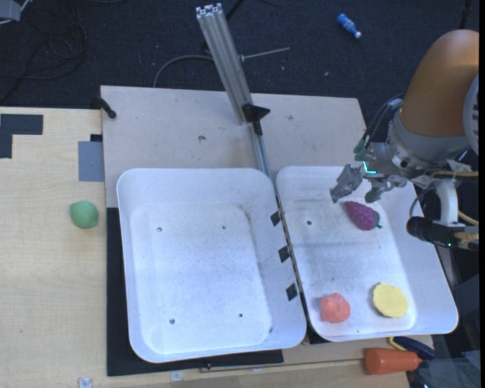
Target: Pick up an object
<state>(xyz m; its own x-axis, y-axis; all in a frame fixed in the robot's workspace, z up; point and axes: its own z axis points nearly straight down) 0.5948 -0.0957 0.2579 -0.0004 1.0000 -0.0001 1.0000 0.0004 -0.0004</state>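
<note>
End effector above the right bin, near the purple object

The end effector (362,189) hangs over the right bin (436,314) with its fingers spread, nothing between them — the purple object (361,215) lies just below it on the bin floor. Nearer the front wall sit an orange-red object (335,307) and a yellow object (390,299), apart — a green ball (84,214) rests on the worktop (32,281), left of the left bin (137,186).
</note>
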